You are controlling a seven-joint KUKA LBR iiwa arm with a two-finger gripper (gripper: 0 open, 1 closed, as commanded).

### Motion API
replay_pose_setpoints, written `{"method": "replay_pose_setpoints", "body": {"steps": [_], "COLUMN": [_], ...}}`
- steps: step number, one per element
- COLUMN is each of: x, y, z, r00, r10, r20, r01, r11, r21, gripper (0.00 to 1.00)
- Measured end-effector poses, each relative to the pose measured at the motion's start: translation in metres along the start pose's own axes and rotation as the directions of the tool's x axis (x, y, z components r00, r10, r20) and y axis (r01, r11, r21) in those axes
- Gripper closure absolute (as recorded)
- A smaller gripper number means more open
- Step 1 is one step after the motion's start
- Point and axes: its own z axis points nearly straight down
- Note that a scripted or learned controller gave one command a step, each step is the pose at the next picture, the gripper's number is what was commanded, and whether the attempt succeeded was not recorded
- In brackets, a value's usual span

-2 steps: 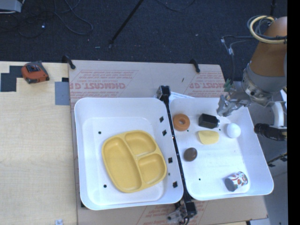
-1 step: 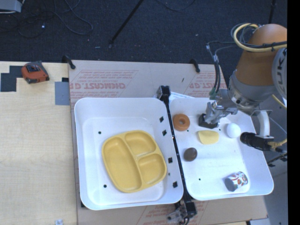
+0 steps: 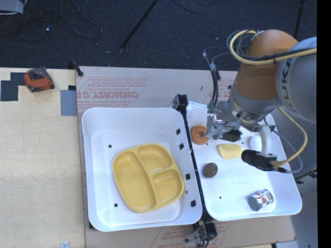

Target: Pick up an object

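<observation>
Wooden bench, two white bins. Gripper (image 3: 216, 129) low in right bin (image 3: 282, 200), beside orange ring (image 3: 198, 134); grip state can't tell. Nothing lifted: ring, yellow piece (image 3: 229, 151), brown ball (image 3: 209, 170), can (image 3: 260, 199) all lying there. Pick not done.

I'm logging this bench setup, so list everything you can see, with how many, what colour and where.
Bins: two, white, side by side on the bench.
Divided tray: one, yellow, in the left-hand bin.
Ring-shaped piece: one, orange-brown, right-hand bin near the divider, beside the gripper.
Pale wedge: one, pale yellow, middle of the right-hand bin.
Round lump: one, dark brown, right-hand bin, below the ring.
Small can: one, grey with red markings, on its side, right-hand bin's near corner.
Tape measure: one, orange and black, bench's far left.
Arm: one, grey with orange band.
Gripper: one, over the right-hand bin.
</observation>
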Motion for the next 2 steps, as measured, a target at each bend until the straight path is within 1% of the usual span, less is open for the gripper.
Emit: {"method": "replay_pose_setpoints", "body": {"steps": [1,2], "x": [0.055,0.102], "y": [-0.004,-0.020], "z": [0.008,0.002], "r00": [1.000,1.000], "r10": [0.000,-0.001], "r20": [0.000,0.000], "r01": [0.000,0.001], "r11": [1.000,1.000], "r21": [0.000,0.001], "gripper": [1.00,1.00]}}
